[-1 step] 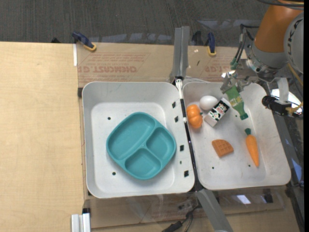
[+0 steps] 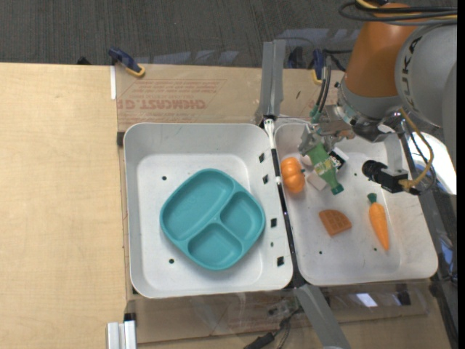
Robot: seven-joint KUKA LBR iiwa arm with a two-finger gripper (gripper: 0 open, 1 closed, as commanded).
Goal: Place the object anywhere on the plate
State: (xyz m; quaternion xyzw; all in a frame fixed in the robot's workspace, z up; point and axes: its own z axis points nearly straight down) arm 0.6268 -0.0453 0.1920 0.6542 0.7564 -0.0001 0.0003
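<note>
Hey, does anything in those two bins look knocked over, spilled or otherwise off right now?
Nothing looks spilled or broken. The teal plate sits at a slant in the left bin. In the right bin, a carrot, an orange fruit and a brown wedge lie loose.

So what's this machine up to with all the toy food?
A grey robot arm with an orange band reaches over the right white bin, its hand low over a green and white boxy item. Beside that lie a round orange toy fruit, a flat orange-brown slice and a toy carrot. The teal divided plate waits in the left white bin with nothing on it yet.
</note>
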